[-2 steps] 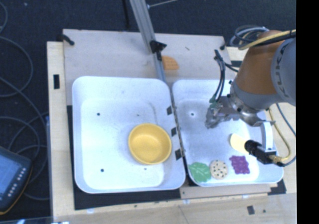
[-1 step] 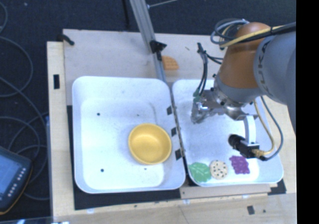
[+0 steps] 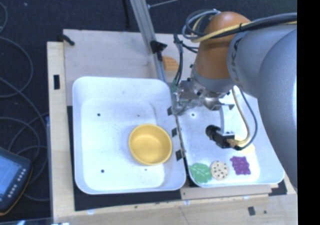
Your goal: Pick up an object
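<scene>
Bowl sits in the left bin, unheld. Claw hovers over the bins' shared edge; its opening cannot be told. Centre over one object before descending.

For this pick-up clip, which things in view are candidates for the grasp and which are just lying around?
Part of the job:
- yellow bowl in the left bin
- green piece, speckled cookie and purple piece, near edge of the right bin
- end effector, over the divide between the bins

Lying about:
- tablet at lower left
- cables on the dark floor
- metal rail
</scene>
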You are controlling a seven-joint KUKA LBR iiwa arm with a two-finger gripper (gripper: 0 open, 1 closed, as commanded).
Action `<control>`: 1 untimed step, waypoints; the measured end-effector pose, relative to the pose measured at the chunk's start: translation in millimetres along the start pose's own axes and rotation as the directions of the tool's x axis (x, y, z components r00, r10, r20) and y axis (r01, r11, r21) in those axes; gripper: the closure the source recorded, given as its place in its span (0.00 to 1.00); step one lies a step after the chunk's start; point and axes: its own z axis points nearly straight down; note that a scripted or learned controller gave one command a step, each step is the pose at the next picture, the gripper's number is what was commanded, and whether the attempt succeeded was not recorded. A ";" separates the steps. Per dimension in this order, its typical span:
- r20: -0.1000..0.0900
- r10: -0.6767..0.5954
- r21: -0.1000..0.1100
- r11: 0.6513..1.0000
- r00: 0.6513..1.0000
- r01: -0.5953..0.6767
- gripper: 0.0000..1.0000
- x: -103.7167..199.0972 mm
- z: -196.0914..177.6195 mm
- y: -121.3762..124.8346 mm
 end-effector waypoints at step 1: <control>0.000 0.001 0.000 1.000 1.000 -0.001 1.00 46.5 -14.1 15.6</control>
